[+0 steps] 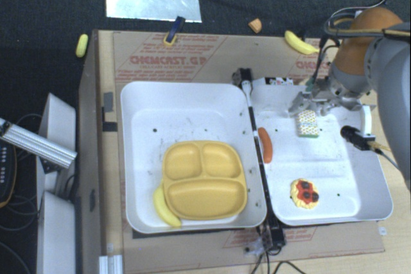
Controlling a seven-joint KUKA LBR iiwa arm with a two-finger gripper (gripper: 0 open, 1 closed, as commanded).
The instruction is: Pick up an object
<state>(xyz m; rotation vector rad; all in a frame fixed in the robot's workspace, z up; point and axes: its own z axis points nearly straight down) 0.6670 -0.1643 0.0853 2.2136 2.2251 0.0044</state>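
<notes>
A cardboard-topped bench [192,51] on dark carpet bears two white bins. The left bin [138,106] holds a yellow divided tray [204,178] with a banana [165,207] at its 8 o'clock. In the right bin [372,192], the gripper [308,106] hangs at 12 o'clock, directly over a chequered sponge [309,123]; its opening cannot be made out. A hot dog [265,144] lies at 9 o'clock, a small pizza [305,193] at 6.

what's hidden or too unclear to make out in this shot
- Gripper in the camera view: too small and blurred to tell its state, or whether it touches the patterned block below it.
- Banana: partly covered by the yellow divided tray.
- Arm: cut off by the right edge.
</notes>
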